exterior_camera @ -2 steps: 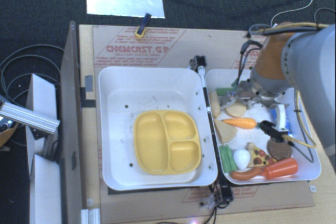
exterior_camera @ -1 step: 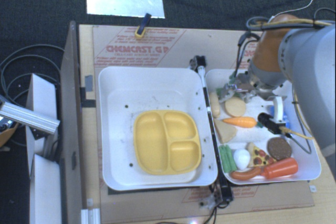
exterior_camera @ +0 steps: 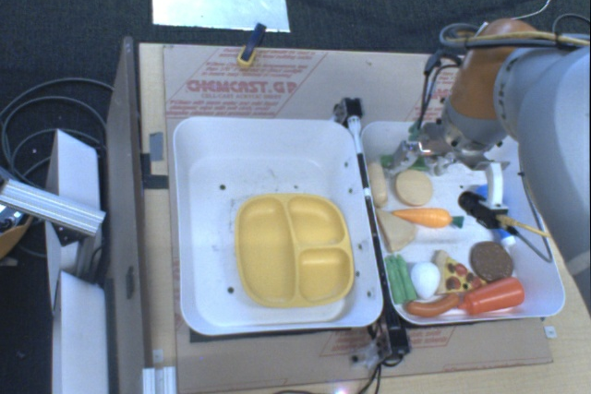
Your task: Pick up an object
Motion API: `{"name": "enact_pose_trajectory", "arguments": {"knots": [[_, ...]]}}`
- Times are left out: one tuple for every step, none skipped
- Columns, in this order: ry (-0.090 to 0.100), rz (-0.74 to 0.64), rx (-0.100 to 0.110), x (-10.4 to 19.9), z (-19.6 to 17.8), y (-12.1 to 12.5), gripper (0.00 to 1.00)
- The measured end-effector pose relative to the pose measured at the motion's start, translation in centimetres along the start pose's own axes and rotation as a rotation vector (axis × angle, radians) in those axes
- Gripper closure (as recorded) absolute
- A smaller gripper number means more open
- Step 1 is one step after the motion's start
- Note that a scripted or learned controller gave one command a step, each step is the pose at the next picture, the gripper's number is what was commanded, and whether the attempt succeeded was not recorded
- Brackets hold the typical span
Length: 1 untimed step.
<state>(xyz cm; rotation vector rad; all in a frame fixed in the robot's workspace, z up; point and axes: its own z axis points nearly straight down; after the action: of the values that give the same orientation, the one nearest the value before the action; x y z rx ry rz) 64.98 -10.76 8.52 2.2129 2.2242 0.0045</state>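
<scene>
The arm reaches in over the far end of the right bin [exterior_camera: 554, 291], and the gripper [exterior_camera: 427, 152] hangs low near that bin's far-left corner, just above the round tan biscuit [exterior_camera: 414, 188] — whether its jaws are apart or together, I cannot tell from this angle. The pickings are all in this bin: the carrot [exterior_camera: 423, 218] lies just nearside of the biscuit, a white egg [exterior_camera: 425, 279] and green beans [exterior_camera: 399, 277] sit toward the near-left corner, a red pepper [exterior_camera: 499, 294] and sausage [exterior_camera: 432, 307] line the near wall. The biscuit looks the likeliest target; a clean try would centre over it and come straight down, since the carrot crowds one side and the bin's left wall [exterior_camera: 367, 189] stands close on the other. That's tight quarters. The open room is next door: the left bin [exterior_camera: 212, 161] carries only a yellow divided tray [exterior_camera: 294, 248], with bare floor along its far edge.
</scene>
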Motion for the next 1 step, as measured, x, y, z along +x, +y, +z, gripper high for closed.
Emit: {"name": "enact_pose_trajectory", "arguments": {"knots": [[0.001, 0.004, 0.005, 0.55, 0.09, -1.83, 0.0]]}}
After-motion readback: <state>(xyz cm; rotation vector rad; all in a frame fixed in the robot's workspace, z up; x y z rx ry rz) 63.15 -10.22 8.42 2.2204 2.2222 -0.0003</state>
